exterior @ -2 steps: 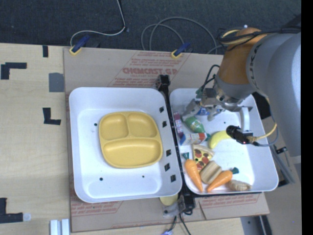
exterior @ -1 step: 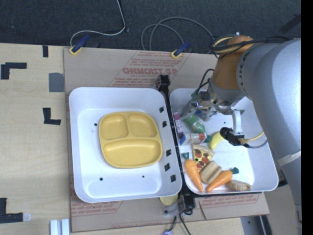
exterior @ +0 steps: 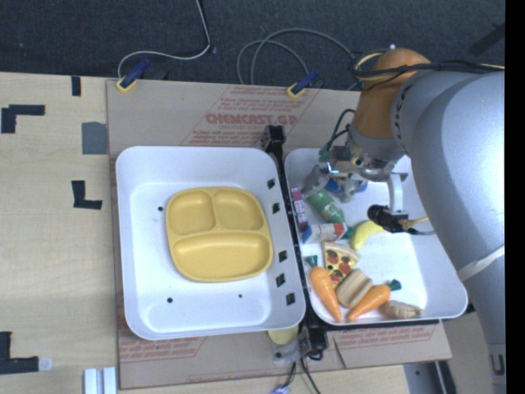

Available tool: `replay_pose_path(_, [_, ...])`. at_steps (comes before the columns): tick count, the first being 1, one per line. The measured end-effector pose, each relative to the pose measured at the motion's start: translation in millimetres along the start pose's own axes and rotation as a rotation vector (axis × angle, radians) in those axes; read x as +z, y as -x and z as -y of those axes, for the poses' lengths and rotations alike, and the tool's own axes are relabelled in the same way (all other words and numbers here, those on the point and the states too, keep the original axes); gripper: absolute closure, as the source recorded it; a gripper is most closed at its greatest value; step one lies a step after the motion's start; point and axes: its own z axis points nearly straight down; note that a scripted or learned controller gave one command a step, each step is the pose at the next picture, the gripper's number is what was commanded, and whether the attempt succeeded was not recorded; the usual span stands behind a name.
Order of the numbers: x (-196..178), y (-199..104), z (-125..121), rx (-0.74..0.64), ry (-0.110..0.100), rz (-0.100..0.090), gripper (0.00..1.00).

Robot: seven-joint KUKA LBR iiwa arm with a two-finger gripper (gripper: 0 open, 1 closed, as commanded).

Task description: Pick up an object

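Camera view: you are looking down at a slant on two shallow white bins set side by side on a cardboard sheet
Left bin [exterior: 135,220]: it holds a yellow divided plate [exterior: 219,233], lying flat near the middle, three compartments facing up
Right bin [exterior: 439,290]: here you find the toy food, crowded toward the near-left part
Arm [exterior: 459,162]: the grey body comes in from the right and covers the bin's far-right corner; the orange band [exterior: 379,105] sits above the wrist
Gripper [exterior: 343,175]: it hangs low over the far-left part of the right bin; you cannot tell how far it is open, nor whether it has hold of anything
Green object [exterior: 328,210]: just below the gripper, lying tilted; contact with the gripper is unclear
Banana [exterior: 367,235]: yellow, mid-bin, beside a black fitting
Pizza slice [exterior: 339,260]: just left of the banana
Carrots: one [exterior: 325,293] by the left wall, another [exterior: 369,300] near the front wall, a bread-like piece [exterior: 353,286] between them
Cables [exterior: 283,48]: looped on the dark floor beyond the bench
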Motion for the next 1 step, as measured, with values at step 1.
replay_pose_path(1, [1.5, 5.2, 1.1, -0.003, 0.003, -0.012, 0.00])
